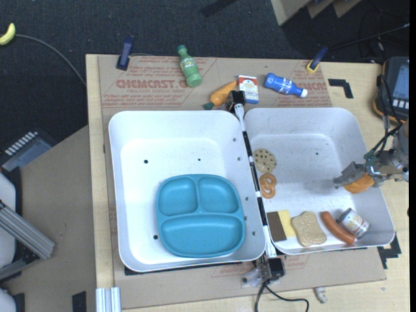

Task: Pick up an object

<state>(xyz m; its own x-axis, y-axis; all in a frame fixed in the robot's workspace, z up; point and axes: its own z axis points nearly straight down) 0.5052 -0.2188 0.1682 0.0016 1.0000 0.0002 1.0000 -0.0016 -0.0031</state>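
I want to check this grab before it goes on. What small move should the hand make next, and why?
Probably a short, slow lift straight up. The hand sits low at the right bin's right side with an orange object at its tip, but the view doesn't settle whether it's gripped. Raising slightly would show whether the object comes along, well clear of the sausage and can below.

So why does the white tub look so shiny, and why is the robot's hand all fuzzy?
In the camera view, overhead light glares off the left bin rim and washes its floor pale; the blue plate casts only a soft shadow. The pincer, over the right bin, looks smeared and hard to make out, with something orange beside it; the toy food nearby stays fairly sharp.
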